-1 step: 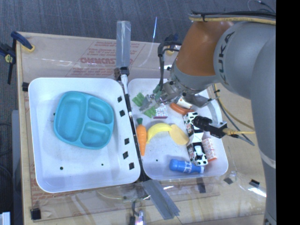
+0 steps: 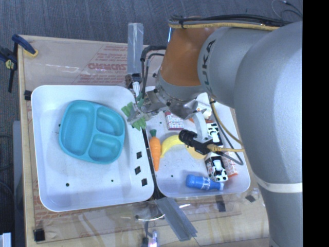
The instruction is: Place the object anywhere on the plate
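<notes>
Plate waits in left bin; gripper hovers at the divider.
Plate (image 2: 92,131) lies flat, nothing on it. Gripper (image 2: 138,108) over the bins' shared rim w/ green item (image 2: 134,115) at its tip, can't tell if held. Carrot (image 2: 154,151), banana (image 2: 174,143), bottle (image 2: 204,182) in right bin.

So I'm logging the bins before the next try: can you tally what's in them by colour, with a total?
Blue: 2, plate, bottle
Orange: 1, carrot
Yellow: 1, banana
Green: 1, leafy item at the gripper
White printed: 3, box, two packs
Total: 8
</notes>
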Robot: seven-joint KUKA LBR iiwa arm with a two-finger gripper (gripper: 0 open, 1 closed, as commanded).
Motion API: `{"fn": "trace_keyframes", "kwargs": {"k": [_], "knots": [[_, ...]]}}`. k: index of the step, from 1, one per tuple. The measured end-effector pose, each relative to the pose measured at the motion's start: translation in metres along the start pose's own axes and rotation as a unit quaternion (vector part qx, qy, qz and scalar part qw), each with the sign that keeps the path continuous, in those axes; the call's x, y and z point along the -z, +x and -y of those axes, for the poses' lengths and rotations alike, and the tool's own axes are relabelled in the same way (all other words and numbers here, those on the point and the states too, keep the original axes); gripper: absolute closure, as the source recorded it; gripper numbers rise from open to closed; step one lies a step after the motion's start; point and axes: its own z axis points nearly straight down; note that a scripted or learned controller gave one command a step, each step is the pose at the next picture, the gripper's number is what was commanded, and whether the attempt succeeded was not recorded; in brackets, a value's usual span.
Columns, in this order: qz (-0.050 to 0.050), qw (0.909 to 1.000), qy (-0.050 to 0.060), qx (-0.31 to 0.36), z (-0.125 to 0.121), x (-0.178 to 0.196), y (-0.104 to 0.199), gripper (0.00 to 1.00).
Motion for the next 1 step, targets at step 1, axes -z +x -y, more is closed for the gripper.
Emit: {"fn": "trace_keyframes", "kwargs": {"k": [1], "knots": [[0.000,1.0000,0.000,0.000,-0.0001,0.0002,-0.0001,0.00]]}}
